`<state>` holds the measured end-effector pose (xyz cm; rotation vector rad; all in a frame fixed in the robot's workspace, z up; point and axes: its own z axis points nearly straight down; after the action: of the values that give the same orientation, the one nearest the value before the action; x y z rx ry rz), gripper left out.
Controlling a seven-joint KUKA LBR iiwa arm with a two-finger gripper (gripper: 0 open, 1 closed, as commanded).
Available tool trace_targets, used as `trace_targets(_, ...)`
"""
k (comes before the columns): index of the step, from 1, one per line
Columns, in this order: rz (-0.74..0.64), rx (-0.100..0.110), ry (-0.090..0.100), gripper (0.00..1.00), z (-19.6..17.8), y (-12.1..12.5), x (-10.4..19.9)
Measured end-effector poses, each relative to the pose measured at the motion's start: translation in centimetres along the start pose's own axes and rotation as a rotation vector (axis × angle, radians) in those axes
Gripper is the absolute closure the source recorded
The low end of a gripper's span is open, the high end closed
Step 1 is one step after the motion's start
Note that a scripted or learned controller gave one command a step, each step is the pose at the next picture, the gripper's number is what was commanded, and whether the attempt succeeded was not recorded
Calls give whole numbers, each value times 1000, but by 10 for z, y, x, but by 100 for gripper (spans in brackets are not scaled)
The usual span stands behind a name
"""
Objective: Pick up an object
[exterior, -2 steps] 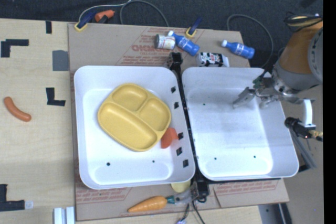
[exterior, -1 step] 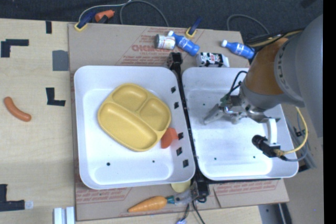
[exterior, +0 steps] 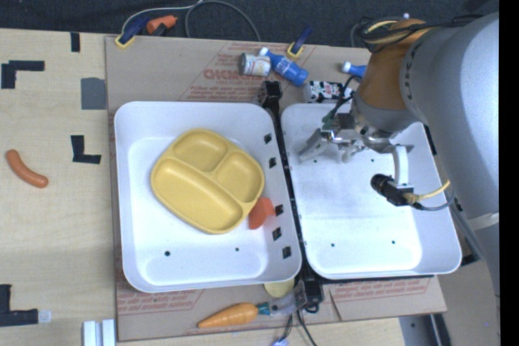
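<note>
My gripper [exterior: 328,151] hangs over the far left part of the right bin [exterior: 357,255], close to its floor. Its two metal fingers are spread open, and I see only the white bin floor between them. In the left bin [exterior: 138,255] lies a yellow divided plate [exterior: 207,178]. A small orange-red piece [exterior: 260,213] rests against the plate's right edge, near the wall between the bins. The gripper is well to the right of both and beyond that wall.
The grey arm with its orange band [exterior: 385,77] covers the right bin's far right corner. A toy carrot [exterior: 231,314] lies in front of the bins. A sausage [exterior: 26,168] lies far left on the bench, and a blue-and-white bottle [exterior: 276,65] sits behind the bins.
</note>
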<state>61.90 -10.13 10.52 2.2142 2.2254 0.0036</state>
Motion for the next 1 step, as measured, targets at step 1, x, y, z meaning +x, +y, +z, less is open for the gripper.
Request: trace_targets(1, 1, 2, 0, 0, 20, 43, 1)
